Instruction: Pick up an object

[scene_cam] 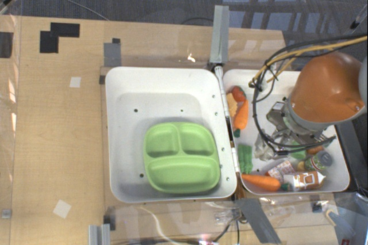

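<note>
The arm's orange band (328,88) hangs over the right bin (343,177), and the gripper (280,145) below it reaches down among the objects in the bin's middle. The wrist hides most of it. In this bin lie an orange carrot (242,115) by the left wall, a red piece (237,93) above it, a green piece (245,157), a second carrot (261,182) at the front, a white and brown packet (303,180) and a small can (319,162).
The left bin (167,85) holds a green divided plate (182,156) in its front half. Black and yellow cables (270,68) loop from the arm over the right bin's back. A metal post (219,37) stands behind the wall between the bins.
</note>
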`<state>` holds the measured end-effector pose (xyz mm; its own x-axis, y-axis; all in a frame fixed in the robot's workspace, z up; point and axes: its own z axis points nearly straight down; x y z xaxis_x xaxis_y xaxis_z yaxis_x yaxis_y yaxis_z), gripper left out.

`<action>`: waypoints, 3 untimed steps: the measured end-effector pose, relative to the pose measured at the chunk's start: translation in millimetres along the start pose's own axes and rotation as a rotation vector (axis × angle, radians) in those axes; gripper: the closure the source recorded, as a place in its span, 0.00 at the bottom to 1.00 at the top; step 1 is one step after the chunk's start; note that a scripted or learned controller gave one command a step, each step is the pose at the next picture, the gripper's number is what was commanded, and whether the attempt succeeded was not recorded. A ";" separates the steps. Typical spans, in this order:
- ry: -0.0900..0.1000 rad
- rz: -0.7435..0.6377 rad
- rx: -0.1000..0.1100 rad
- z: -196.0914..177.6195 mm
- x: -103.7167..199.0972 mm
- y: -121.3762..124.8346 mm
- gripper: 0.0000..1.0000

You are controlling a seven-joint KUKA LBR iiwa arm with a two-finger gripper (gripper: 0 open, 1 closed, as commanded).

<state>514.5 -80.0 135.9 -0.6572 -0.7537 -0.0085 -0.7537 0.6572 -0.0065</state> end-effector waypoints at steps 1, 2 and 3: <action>0.000 -0.141 0.010 -135.9 29.6 -50.5 1.00; 0.001 -0.322 0.007 44.2 38.3 -48.1 1.00; 0.006 -0.687 0.003 -53.9 105.3 -74.6 1.00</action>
<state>500.9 -208.4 189.4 -0.0306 -0.9995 0.0037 -0.9995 0.0306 -0.0110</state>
